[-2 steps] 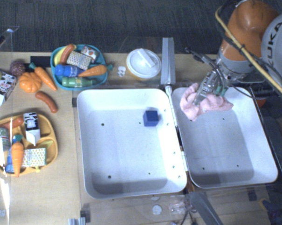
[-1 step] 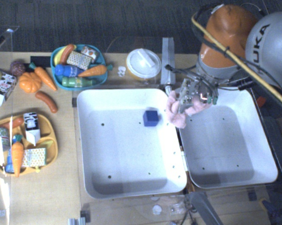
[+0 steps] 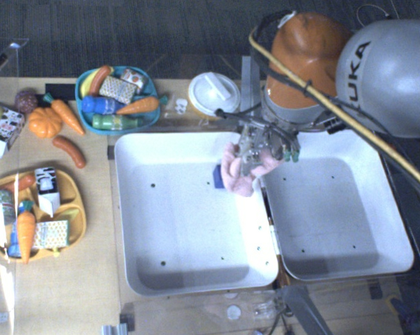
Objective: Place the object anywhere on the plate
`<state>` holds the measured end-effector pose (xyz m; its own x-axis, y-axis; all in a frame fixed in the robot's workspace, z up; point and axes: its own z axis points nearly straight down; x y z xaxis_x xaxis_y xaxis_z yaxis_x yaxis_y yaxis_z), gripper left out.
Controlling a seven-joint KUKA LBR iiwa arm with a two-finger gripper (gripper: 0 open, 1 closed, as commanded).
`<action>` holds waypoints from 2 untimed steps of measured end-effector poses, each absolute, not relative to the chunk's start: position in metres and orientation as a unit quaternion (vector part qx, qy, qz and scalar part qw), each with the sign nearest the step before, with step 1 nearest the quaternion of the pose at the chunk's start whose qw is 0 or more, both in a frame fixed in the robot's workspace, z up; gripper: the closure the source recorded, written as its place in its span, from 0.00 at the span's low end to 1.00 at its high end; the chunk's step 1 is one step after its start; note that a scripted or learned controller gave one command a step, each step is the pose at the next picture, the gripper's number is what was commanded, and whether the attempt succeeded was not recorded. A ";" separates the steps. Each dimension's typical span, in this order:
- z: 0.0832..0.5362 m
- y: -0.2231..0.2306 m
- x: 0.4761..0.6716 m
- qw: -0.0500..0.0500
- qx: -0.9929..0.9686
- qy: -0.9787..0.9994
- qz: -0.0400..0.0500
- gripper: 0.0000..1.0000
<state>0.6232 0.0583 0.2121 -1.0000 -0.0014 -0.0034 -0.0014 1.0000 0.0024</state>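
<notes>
Plainly, the hand (image 3: 255, 156) is clamped on a soft, crumpled pink cloth (image 3: 238, 174) with a blue patch.

We are noting a rounded grey arm (image 3: 383, 76) lettered KUKA, an orange band (image 3: 303, 45) above the wrist, a yellow cable (image 3: 332, 104) crossing it, and a dark metal gripper (image 3: 265, 150).
</notes>
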 end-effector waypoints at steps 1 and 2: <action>0.213 0.099 0.608 0.002 -0.003 1.000 0.001 1.00; 0.209 0.150 0.595 0.003 -0.003 1.000 0.002 1.00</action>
<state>0.5948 0.1498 0.2091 -1.0000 -0.0069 -0.0057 -0.0069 1.0000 0.0032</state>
